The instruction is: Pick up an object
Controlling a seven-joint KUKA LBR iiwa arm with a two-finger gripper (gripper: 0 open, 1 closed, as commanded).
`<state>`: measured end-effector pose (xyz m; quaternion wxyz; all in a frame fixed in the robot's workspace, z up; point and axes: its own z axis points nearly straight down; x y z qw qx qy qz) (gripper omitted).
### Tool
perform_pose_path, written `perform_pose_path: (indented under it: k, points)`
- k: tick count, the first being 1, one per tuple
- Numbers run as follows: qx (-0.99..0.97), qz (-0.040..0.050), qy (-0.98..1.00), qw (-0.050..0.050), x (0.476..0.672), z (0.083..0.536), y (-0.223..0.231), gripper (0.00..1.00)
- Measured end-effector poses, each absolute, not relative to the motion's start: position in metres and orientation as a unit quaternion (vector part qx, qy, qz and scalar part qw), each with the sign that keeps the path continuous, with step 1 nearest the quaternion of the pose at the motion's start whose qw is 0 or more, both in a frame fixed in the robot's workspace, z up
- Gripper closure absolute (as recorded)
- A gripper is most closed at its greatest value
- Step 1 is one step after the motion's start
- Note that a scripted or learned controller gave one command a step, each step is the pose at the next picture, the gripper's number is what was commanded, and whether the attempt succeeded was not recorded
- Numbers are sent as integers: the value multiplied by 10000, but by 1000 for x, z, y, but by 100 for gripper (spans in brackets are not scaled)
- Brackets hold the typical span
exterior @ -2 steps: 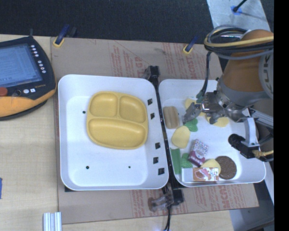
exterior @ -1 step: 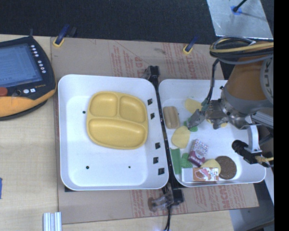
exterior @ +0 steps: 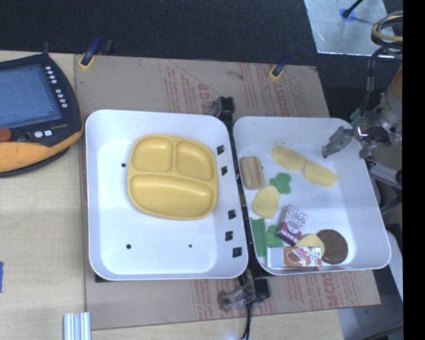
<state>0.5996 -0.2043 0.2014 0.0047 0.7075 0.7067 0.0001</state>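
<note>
Two white bins [exterior: 92,190] on red-lettered cardboard [exterior: 297,91], text unreadable, over dark carpet [exterior: 198,13]; gripper [exterior: 338,142] fingers spread, holding nothing, above right bin.

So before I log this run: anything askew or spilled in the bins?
Nothing stands out. The yellow divided plate lies flat in the left bin; the toy food sits loosely inside the right bin, none spilled over.

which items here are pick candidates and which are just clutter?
Job: gripper; right bin items: two yellow chips, bread piece, brown cookie, snack packet.

Lying about: yellow divided tray, teach pendant, clamps.
</note>
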Motion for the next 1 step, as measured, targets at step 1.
perform_pose_path:
  k: [1]
  points:
    - [7026, -3, 7116, -12, 658, 87, -117, 0]
